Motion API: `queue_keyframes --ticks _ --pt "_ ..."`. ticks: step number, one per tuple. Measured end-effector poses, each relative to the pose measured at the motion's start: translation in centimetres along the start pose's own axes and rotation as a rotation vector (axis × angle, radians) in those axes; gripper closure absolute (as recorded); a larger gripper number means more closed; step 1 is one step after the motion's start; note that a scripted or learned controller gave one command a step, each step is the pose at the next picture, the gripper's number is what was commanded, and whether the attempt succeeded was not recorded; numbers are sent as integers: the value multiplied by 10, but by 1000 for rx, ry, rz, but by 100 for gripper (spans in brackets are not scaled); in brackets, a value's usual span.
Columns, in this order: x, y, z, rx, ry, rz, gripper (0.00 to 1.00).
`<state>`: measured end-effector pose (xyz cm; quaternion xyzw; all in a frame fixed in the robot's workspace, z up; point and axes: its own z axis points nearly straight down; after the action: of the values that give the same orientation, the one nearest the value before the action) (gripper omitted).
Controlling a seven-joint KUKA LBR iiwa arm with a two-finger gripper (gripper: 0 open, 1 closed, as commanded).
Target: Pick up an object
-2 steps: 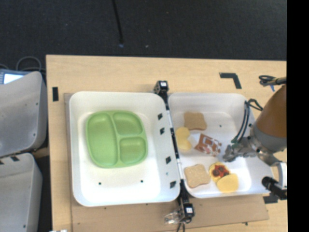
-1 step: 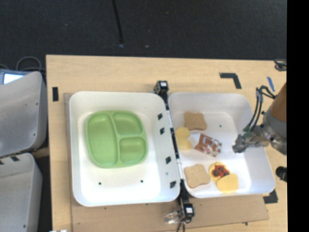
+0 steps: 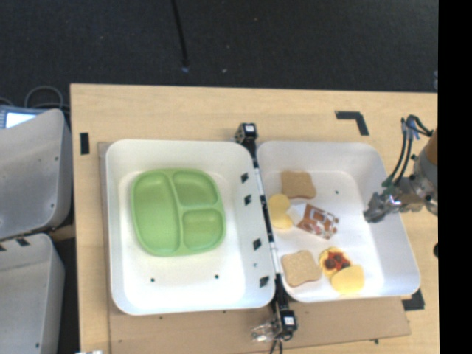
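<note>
The right bin (image 3: 354, 164) holds several toy foods. A brown bread slice (image 3: 298, 185) lies at the back, and a pale yellow piece (image 3: 279, 211) sits just left of centre. Beside that is a clear packet with brown contents (image 3: 318, 220). Near the front lie a second bread slice (image 3: 302, 267), a small red and yellow piece (image 3: 335, 258) and a yellow round piece (image 3: 349, 279). My gripper (image 3: 377, 208) hangs over the right side of this bin, right of the packet and apart from all the foods. Nothing shows between its tips.
The left bin (image 3: 118, 271) carries a green divided plate (image 3: 178, 211). A black-clipped divider (image 3: 259, 220) joins the two bins. A grey-white object (image 3: 29, 175) stands off the bench at the left. Cables (image 3: 407, 142) hang by the arm at the right edge.
</note>
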<state>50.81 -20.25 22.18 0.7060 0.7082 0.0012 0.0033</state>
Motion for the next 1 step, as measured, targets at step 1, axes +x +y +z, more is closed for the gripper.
queue_keyframes --ticks 1 --pt "-2 2 -42 -1 0 0 100"
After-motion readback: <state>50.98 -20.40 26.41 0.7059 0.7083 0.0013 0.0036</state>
